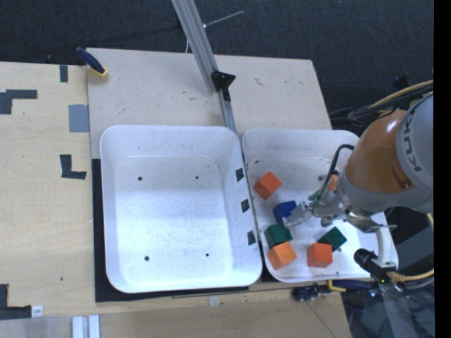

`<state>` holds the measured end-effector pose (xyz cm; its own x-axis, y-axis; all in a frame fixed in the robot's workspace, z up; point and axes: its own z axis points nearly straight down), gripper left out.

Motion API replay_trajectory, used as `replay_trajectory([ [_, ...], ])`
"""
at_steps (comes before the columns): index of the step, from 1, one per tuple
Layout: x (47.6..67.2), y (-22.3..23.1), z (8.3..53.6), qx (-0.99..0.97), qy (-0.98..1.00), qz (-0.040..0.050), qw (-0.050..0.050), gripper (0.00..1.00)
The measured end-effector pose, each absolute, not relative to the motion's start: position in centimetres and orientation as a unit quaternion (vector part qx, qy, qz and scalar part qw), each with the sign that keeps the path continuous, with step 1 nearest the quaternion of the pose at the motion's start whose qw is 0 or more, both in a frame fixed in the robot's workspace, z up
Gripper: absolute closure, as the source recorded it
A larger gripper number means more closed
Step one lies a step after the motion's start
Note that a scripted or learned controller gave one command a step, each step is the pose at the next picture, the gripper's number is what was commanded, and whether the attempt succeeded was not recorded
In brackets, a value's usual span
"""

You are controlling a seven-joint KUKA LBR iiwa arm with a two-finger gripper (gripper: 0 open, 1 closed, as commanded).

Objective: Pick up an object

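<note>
Fingers sit under the grey wrist and their metal parts blur together, so I cannot tell whether they are spread or closed; no block shows between them. The gripper (307,214) hangs low over the middle of the right bin (296,138), just beside the blue block (285,209), which looks like the likeliest target.

Starting at the right bin's near edge, an orange block (282,254) lies by the near left corner, with a red block (319,254) further along that edge. Just behind the orange one, touching or nearly touching it, is a green block (276,234). A darker green block (332,238) lies toward the right edge, partly under the arm (384,164). The blocks here are crowded, so a descent on any of them risks nudging a neighbour. The blue block has a little more room on its far side, which may be why the gripper stands there.

Farther in, a second orange block (268,185) lies alone near the left wall, well apart from the others and easy to approach. The left bin (113,143) stands against the right one, their walls touching.

Beyond the bins, a metal pole (201,37) slants across the bench's far edge, and a small blue and yellow tool (91,62) lies at its far left corner.
</note>
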<state>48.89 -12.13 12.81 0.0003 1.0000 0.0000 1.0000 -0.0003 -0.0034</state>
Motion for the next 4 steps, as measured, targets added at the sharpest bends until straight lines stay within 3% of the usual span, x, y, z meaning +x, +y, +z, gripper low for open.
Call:
replay_trajectory([
  [1, 48.9, -12.1, 13.9, -0.706, -0.708, 0.0008, 0.002, 1.0],
  [3, 49.6, -11.6, 23.3, -0.706, -0.708, -0.0011, -0.002, 1.0],
  [4, 51.2, -7.3, 22.5, -0.705, -0.709, 0.0002, 0.001, 1.0],
])
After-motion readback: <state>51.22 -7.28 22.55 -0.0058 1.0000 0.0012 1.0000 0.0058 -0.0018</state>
